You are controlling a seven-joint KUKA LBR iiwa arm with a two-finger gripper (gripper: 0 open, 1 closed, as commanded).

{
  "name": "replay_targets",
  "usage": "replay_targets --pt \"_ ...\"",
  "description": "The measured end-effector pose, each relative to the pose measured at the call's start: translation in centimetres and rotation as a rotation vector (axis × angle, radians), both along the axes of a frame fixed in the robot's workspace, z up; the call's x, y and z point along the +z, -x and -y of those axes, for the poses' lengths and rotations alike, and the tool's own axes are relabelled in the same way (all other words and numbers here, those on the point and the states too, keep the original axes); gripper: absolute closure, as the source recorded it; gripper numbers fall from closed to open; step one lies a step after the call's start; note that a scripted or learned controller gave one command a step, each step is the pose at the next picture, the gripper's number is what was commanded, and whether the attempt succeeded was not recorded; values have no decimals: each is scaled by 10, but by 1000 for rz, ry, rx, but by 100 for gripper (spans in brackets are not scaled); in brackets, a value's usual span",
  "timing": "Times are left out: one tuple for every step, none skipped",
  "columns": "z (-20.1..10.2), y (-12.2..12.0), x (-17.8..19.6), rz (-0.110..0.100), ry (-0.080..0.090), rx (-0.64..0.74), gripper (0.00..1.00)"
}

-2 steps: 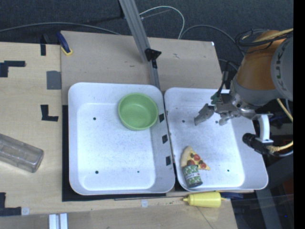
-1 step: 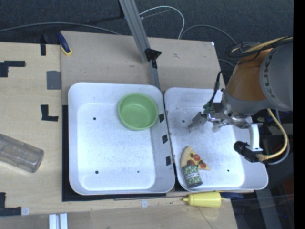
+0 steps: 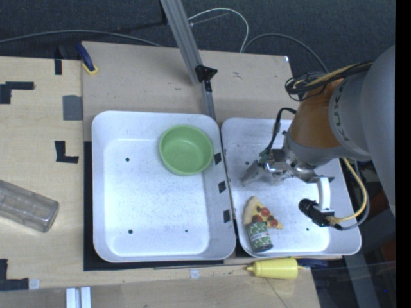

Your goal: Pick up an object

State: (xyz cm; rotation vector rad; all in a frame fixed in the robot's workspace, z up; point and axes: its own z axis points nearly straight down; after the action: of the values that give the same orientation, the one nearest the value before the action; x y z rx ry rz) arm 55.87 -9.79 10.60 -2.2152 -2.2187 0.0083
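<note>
From the camera view above the bench [image 3: 148, 76], two shallow white bins sit side by side across the middle of the frame. The left bin [image 3: 109, 197] holds a green bowl [image 3: 186, 149] standing upright in its upper right corner, close to the wall shared with its neighbour. The right bin [image 3: 347, 239] carries the arm [image 3: 334, 117], grey with an orange band, which enters from the right edge of the frame and bends down over the upper half of that bin. Its pincer [image 3: 252, 175] hangs low at the centre-left of the right bin, pointing toward the left of the frame; the fingers look slightly spread with nothing between them, though they are small and somewhat blurred. Just below the pincer, apart from it, a pizza slice toy [image 3: 262, 212] lies flat in the lower left part of the right bin, and a small dark green can [image 3: 260, 237] lies on its side touching the slice's lower end. A yellow bottle [image 3: 277, 269] lies on the bench just outside the right bin's lower rim. At the left edge of the frame a clear plastic cylinder [image 3: 26, 206] rests on its side on the wooden bench, well apart from both bins. A grey metal pole [image 3: 183, 34] slants down from the top of the frame to the gap between the bins.
</note>
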Motion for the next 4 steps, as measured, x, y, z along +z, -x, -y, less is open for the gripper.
replay_targets --pt "0 -1 13 4 -1 2 100" --pt "0 3 74 12 1 0 100" --pt "-1 2 121 12 1 0 100" --pt "-55 -20 127 9 -1 6 100"
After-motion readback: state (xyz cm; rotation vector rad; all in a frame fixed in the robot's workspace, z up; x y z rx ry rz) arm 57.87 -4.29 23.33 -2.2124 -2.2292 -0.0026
